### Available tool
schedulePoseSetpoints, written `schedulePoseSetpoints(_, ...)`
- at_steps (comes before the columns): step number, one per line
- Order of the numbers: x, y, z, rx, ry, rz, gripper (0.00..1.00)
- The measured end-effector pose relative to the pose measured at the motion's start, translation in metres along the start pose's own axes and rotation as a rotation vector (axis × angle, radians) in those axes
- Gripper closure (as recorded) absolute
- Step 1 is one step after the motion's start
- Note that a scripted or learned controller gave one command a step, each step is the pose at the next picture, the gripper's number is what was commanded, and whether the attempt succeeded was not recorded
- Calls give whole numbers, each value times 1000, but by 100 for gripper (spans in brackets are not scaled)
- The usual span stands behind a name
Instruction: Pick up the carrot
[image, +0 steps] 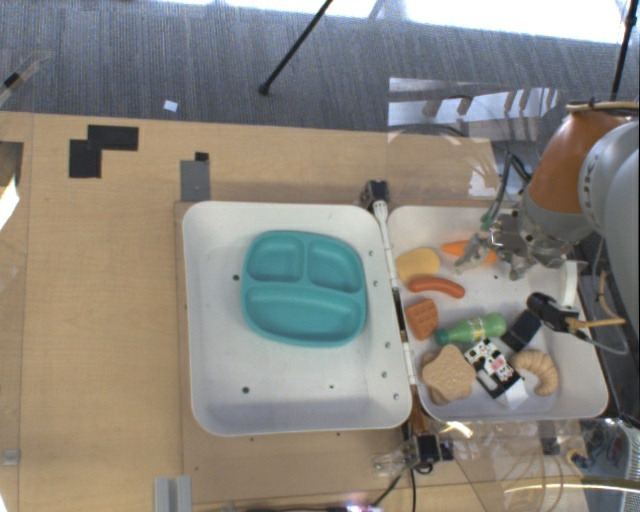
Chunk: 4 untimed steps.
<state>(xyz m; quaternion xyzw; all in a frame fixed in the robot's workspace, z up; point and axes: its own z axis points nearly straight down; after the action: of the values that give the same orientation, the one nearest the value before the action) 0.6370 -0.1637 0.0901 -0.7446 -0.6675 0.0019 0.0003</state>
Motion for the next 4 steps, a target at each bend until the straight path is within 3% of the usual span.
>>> schedulePoseSetpoints(1,-31,31,5,15,11,-1,0)
schedulePoseSetpoints(2,-32,29,-3,28,3,-13,100)
schedulePoseSetpoints(3,12,34,-110,-16,5,322,100)
schedulePoseSetpoints(4,10,32,-107,-11,3,322,0)
